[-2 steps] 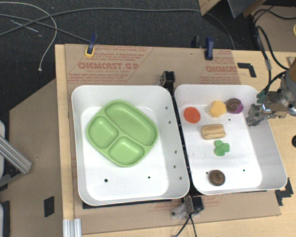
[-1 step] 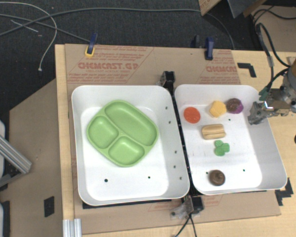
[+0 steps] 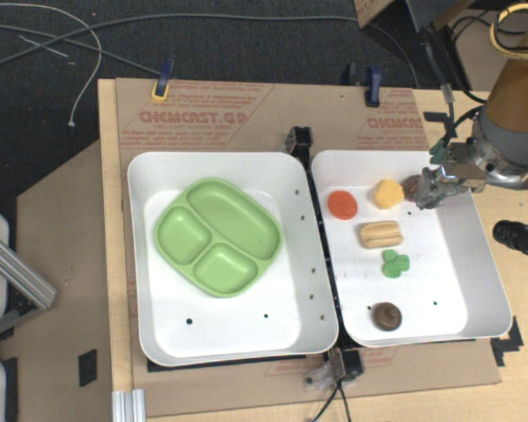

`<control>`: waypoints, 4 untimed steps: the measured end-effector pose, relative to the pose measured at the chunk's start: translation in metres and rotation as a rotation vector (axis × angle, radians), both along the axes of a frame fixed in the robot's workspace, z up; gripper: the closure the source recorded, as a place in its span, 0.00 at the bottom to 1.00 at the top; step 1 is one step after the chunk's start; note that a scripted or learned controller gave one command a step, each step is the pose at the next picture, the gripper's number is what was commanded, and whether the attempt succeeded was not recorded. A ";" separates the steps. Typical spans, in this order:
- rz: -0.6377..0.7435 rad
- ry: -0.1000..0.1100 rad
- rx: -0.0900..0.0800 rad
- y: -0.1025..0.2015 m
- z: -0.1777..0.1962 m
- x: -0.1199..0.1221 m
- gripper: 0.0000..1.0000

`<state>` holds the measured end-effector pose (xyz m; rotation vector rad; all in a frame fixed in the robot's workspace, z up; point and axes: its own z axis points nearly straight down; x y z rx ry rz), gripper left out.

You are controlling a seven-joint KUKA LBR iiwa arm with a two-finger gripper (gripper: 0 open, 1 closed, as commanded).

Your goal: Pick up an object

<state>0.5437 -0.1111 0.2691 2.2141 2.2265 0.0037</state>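
Yellow chunky block-shaped toy, cheese-like (image 3: pixel 388 193), sits in upper part of right shallow white plastic bin (image 3: pixel 475 262), just beside gripper (image 3: pixel 420 192). Judged likeliest pick target since it is nearest. It lies directly to camera-left of gripper tip, near or touching; contact can't be resolved. No clear long axis, roughly squat w/ soft corners.

Gripper state: cannot tell, tip is a dark metallic cluster at this res. Nothing visibly held.

Other items in right bin, 4 total:
- orange-red round flat toy, tomato-like (image 3: pixel 341 204), left of yellow block, matte
- tan bun-shaped toy, hot-dog-like (image 3: pixel 379 233), long axis approx left-right in view, below yellow block
- small green lumpy toy, broccoli-like (image 3: pixel 394 264), irregular surface
- dark brown round toy w/ lighter centre (image 3: pixel 386 316), near bin's lower edge

Left white bin (image 3: pixel 158 315) holds light green 3-compartment plastic tray (image 3: pixel 217 236), smooth, rounded, sits at an angle.

Judgement: coming move turns on a short shift camera-left + descent over yellow block. Risk: nudging block toward orange-red toy instead of straddling it.
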 end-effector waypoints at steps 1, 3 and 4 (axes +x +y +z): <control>0.002 0.000 0.001 0.055 0.000 0.027 1.00; 0.000 0.001 0.001 0.138 -0.014 0.070 1.00; -0.001 0.002 0.000 0.186 -0.035 0.083 1.00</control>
